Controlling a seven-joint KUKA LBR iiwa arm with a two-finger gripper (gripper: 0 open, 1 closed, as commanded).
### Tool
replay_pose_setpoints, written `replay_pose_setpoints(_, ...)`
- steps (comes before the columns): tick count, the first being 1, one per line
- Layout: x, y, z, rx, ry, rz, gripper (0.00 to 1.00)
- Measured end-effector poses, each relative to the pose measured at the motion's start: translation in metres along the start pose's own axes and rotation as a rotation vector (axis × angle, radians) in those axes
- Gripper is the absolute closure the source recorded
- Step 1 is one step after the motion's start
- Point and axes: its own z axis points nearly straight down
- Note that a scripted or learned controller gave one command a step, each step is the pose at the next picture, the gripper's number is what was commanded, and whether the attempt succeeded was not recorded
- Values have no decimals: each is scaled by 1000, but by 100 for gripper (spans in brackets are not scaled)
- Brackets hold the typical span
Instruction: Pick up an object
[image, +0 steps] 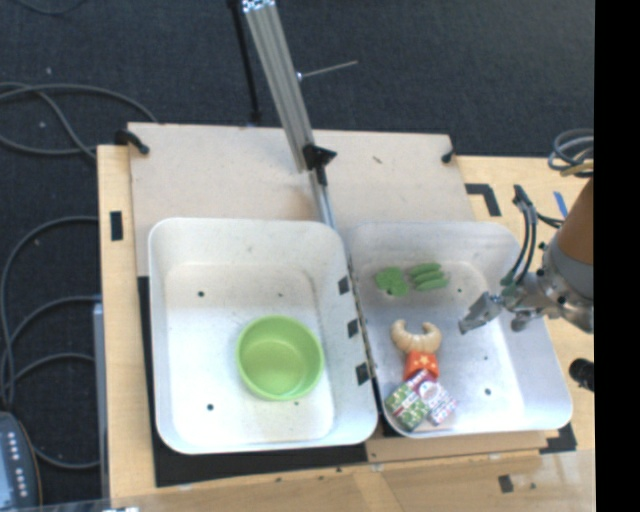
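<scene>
A: From the one camera above the table (420, 180), what do we have?

B: We look down at a slant on two shallow white bins side by side. The left bin (180, 300) holds a round green bowl (280, 357) toward its near edge. The right bin (500, 400) carries the small things, and the arm comes in over its right edge.

A: Where is the pincer?

B: The pincer (478, 315) hangs over the right half of the right bin, about midway between that bin's far and near edges. We cannot tell whether it is parted or closed; nothing shows in it.

A: And the things it could take?

B: There are three. A green toy (410, 279) lies near the bin's far edge, its long axis running left to right. A tan curved piece (416, 337) sits in the middle of the bin, toward the left wall. A red and green packet (420, 397) lies at the near left corner, touching or just beside the tan piece.

A: So which relation decides the move?

B: We judge it this way: everything lies to the pincer's left. The tan piece is nearest, left and slightly toward the near edge. The green toy is left and toward the far edge.
</scene>
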Motion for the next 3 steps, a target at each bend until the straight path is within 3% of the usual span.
replay_pose_setpoints(1,0,0,0,-1,0,1,0)
replay_pose_setpoints(3,0,5,104,1,-4,5,0)
